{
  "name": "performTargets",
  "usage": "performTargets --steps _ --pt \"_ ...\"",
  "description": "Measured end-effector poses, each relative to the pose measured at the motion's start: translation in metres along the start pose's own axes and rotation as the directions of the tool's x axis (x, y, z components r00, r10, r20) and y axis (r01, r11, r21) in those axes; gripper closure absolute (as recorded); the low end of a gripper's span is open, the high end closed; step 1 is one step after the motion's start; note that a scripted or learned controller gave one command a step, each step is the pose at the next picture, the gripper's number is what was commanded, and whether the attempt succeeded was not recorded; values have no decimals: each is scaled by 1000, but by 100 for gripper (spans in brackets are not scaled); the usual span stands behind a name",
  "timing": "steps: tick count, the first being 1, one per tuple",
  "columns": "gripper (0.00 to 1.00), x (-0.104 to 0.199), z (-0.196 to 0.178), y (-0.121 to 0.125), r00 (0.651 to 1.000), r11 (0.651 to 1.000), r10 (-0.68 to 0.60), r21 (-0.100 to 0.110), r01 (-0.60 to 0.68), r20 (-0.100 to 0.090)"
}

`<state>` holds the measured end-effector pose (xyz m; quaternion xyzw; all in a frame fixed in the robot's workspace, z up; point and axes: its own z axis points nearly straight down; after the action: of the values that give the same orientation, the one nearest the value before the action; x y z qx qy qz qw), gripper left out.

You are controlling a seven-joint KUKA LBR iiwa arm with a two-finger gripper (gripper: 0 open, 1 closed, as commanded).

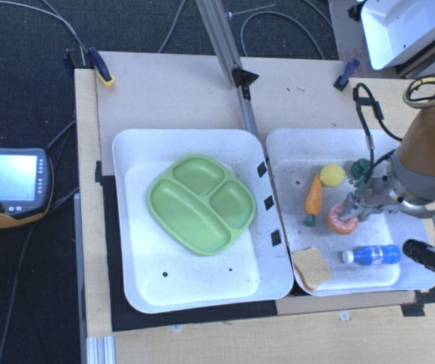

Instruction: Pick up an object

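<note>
The bench [172, 89] carried two shallow white bins side by side. The left bin [138, 279] held a green divided plate [201, 203] lying flat near its middle, with three compartments visible. The right bin [293, 146] held the loose items. The arm [426, 146], with its orange band, reached in from the right over the right bin's far side.

The gripper [352, 209] was low in the right bin, directly against a pink ring-shaped item [342, 221]. Whether the ring sat between the fingers could not be determined, and the view did not show whether the gripper was open or closed.

A blue bottle [374, 255] with a white cap lay on its side near the right bin's front edge. A tan bread slice [312, 268] lay at the bin's front left corner, overlapping the rim. An orange carrot [314, 198] with a green end lay just left of the pink ring, tilted. A yellow lemon-like item [333, 175] sat just above the carrot. A small green item [361, 168] lay beside the lemon, partly hidden by the gripper assembly.
</note>
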<state>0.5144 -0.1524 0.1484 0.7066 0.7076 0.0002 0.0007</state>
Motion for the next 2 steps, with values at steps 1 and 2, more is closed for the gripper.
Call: performTargets --steps 1,2 --pt "100 0 -61 -5 1000 1000 0 -3 0 1" --pt "100 0 -115 -3 1000 1000 -1 -5 1 1"
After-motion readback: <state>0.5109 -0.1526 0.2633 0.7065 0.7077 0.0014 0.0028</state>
